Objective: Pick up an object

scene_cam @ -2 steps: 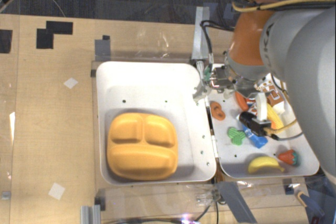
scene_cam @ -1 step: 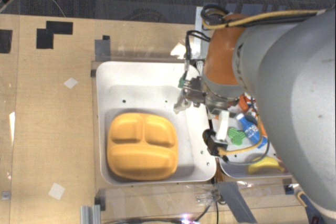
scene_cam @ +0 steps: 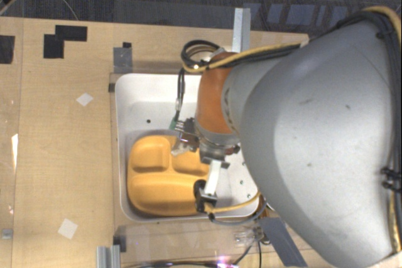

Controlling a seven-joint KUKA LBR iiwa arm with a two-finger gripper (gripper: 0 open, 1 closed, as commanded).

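One arm point(scene_cam: 314, 135) stooped over white bin point(scene_cam: 143, 102), above yellow tray point(scene_cam: 157, 188)

Note your arm point(scene_cam: 314, 135) reaching in from the right, its grey bulk close under the camera. The orange band point(scene_cam: 212, 100) sits above the wrist, wrist pointed down. Your gripper point(scene_cam: 186, 135) hangs low at the arm's left end, mostly hidden.

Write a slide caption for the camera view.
Grey arm reaches from the right into a white bin, gripper at the large yellow moulded object lying inside.
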